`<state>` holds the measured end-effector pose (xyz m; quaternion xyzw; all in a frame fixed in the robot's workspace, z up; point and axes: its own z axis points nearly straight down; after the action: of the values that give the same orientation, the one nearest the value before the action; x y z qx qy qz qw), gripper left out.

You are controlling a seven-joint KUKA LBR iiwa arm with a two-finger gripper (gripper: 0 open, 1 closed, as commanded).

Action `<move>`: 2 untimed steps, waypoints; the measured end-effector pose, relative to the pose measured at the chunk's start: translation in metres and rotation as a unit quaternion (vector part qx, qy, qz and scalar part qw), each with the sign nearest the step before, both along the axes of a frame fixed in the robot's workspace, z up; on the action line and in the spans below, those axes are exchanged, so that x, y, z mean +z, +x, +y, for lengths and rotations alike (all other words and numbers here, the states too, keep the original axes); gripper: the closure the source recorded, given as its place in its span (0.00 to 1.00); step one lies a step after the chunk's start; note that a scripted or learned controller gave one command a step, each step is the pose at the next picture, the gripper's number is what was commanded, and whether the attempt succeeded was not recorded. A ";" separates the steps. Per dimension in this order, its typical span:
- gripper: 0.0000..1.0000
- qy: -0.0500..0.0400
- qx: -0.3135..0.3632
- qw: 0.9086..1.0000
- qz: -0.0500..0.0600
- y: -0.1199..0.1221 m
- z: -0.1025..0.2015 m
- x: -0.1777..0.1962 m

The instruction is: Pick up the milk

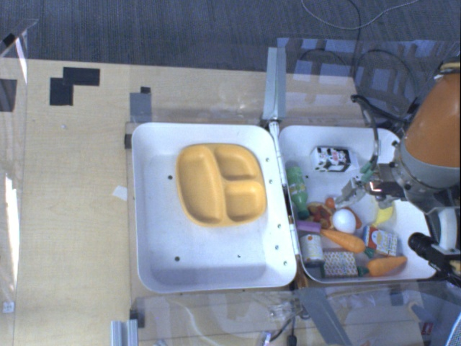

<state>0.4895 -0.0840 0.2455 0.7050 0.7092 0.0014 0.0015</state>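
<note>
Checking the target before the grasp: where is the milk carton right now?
The milk carton lies in the right bin, near its far edge, apart from the food pile nearer the camera, with the gripper just to its right.

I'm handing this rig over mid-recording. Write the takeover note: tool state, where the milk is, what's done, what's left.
Tool: low over the right bin, among the toy food near the egg; nothing seen held.
Milk: black-and-white carton on its side near the right bin's back wall, apart from the tool.
Left bin: holds the yellow divided tray.
Done: no pick yet.
Left: move to the milk, grasp, lift.
</note>
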 end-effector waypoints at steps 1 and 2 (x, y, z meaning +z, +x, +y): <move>0.00 0.000 -0.016 1.000 -0.001 0.096 -0.008 0.045; 0.00 0.000 -0.121 0.993 0.002 0.115 -0.016 -0.107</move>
<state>0.6041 -0.1000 0.1386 0.7854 0.6190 0.0004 0.0003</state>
